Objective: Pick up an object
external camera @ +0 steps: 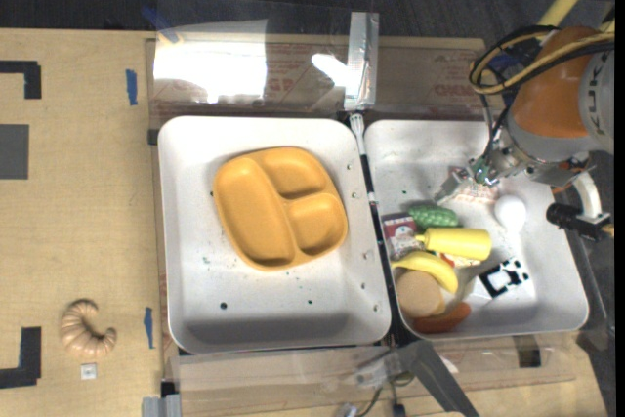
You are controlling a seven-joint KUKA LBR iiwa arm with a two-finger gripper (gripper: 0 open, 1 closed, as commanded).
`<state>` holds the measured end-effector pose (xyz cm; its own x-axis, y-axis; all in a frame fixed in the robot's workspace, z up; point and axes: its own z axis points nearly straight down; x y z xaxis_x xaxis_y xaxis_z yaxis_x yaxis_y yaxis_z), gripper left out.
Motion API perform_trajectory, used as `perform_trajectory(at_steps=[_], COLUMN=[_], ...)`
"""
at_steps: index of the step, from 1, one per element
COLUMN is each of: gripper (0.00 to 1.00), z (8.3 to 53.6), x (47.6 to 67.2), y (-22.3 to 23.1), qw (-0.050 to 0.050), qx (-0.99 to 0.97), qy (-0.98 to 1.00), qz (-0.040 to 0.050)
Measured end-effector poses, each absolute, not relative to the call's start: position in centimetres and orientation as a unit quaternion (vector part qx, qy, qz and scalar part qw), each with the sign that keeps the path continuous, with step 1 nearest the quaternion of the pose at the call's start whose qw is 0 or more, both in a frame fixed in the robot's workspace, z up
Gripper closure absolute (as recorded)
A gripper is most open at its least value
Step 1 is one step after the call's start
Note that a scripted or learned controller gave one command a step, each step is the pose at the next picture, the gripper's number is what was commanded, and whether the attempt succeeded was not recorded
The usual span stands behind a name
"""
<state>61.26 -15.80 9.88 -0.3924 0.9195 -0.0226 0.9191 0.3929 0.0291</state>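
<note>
— Camera view: where's the arm?

— Reaching in from the right, orange band up top, gripper (476,173) low over the right bin (562,308), near its far wall.

— Holding anything?

— Can't tell. The banana (430,267), yellow block (457,242) and green piece (433,214) lie just beside it.

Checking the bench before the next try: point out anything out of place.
One thing: a tan croissant-shaped toy lies on the cardboard bench top, well left of both bins. The yellow divided tray sits askew in the left bin.
</note>
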Motion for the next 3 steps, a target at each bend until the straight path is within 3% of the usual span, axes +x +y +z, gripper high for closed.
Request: perform_trajectory(at_steps=[1, 2, 3], gripper=[0.00, 0.00, 0.00], z=[9.7, 9.9, 12.8], x=[57.1, 55.6, 61.3], y=[-19.3, -16.8, -18.5], qw=[0.012, 0.013, 0.002], qx=[0.645, 0.358, 0.557], qy=[0.764, 0.934, 0.830], qz=[0.0064, 0.0003, 0.0007])
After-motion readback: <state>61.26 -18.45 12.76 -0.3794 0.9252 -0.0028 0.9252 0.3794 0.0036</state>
